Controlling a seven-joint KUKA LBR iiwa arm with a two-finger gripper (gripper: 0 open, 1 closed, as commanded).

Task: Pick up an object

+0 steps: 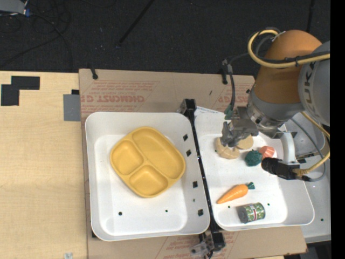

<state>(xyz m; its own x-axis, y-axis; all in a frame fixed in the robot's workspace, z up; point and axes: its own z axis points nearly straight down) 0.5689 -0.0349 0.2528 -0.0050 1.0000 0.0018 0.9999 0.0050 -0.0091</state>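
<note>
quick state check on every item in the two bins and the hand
yellow divided plate: flat in left bin, compartments bare
beige item: right bin, under the hand
carrot: lying flat
can: on its side
teal item: beside orange-red item

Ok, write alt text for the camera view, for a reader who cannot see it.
A grey robot arm's gripper reaches down onto a beige cookie-like piece in the right white bin, near a toy carrot and a small green-labelled can. The left white bin holds a yellow divided plate.
</note>
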